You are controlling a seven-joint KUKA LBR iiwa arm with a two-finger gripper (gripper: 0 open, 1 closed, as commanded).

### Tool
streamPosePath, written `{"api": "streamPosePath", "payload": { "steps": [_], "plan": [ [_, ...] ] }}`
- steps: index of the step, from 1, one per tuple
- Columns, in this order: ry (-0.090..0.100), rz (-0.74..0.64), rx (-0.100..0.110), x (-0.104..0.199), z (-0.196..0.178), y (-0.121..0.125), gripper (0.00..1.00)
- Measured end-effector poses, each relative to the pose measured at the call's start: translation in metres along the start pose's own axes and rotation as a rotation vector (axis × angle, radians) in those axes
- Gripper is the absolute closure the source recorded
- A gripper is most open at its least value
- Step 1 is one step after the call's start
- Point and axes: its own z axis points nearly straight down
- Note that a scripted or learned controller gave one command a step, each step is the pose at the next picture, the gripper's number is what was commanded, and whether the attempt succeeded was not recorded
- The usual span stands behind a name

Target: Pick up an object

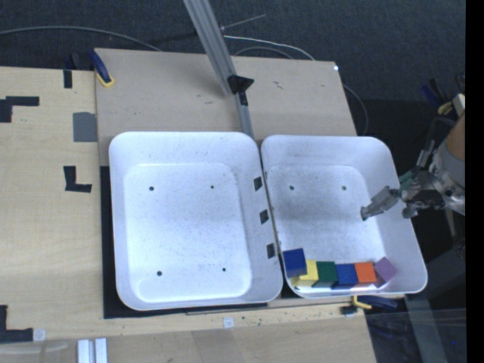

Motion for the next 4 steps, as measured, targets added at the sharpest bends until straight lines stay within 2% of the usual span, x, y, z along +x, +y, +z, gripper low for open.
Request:
{"api": "streamPosePath", "payload": {
  "steps": [1,2,3,4],
  "plan": [
    [-0.002,-0.004,-0.009,0.050,-0.147,0.011,0.00],
    [-0.002,-0.005,-0.010,0.089,-0.210,0.094,0.00],
    [-0.003,-0.002,-0.002,0.087,-0.218,0.091,1.00],
    [-0.006,0.001,-0.010,0.056,-0.287,0.165,1.00]
  ]
}}
